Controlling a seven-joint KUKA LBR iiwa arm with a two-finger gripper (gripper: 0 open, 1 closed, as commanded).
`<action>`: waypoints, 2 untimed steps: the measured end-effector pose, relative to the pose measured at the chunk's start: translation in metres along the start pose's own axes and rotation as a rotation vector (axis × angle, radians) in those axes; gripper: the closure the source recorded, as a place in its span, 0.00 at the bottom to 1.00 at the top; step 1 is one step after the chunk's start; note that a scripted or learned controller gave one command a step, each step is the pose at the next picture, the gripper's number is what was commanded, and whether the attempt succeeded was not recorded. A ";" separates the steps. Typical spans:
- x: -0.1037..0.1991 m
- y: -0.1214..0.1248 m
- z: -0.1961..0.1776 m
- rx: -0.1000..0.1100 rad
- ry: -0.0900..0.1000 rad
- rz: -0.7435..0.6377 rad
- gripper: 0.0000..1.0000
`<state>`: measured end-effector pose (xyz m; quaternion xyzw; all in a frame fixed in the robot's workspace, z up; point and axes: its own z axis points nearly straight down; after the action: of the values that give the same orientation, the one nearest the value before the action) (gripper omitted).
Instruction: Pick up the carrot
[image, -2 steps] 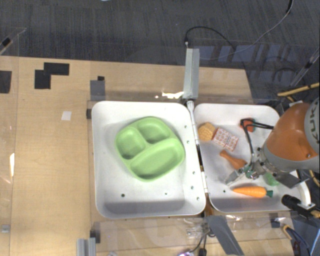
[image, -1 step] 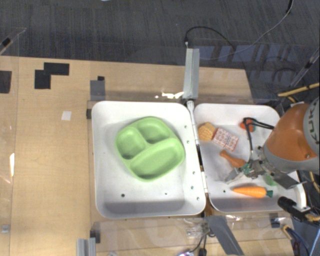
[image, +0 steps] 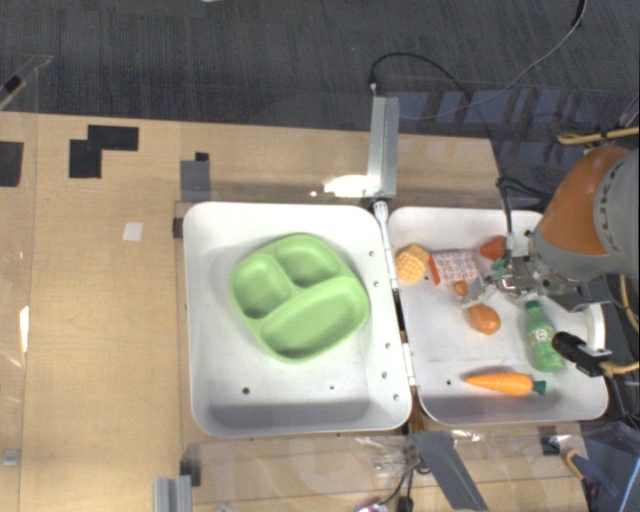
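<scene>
A pale wooden bench (image: 90, 330) fills most of the frame, with dark carpet along the top and a few black squares marked at the upper left. Two shallow white bins sit side by side at the centre: the left bin (image: 220, 400) holds a green divided plate (image: 298, 294), the right bin (image: 440, 395) holds the smaller items.

The arm (image: 590, 215) enters from the right edge, and its grey body and orange band cover the upper right corner of the right bin. The gripper (image: 508, 274) is a small tangle of metal in the upper middle of that bin; whether it is parted or closed, or has anything in it, cannot be told at this size.

The carrot (image: 500, 382) lies flat near the lower edge of the right bin, leafy end toward the right, well apart from the gripper. Above it sit a small orange round item (image: 484, 318), a green bottle (image: 541, 338) whose label is too small to read, a red-and-white packet (image: 455, 266) with illegible print, a yellow corn-like piece (image: 412, 264) and a red item (image: 493, 247) partly hidden beside the gripper
</scene>
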<state>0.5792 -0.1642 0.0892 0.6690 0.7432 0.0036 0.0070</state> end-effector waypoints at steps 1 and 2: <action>0.027 -0.051 -0.098 0.009 0.004 -0.146 0.00; 0.010 -0.088 -0.007 0.012 0.005 -0.086 0.00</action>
<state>0.4903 -0.1632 0.0945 0.6364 0.7714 0.0006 0.0014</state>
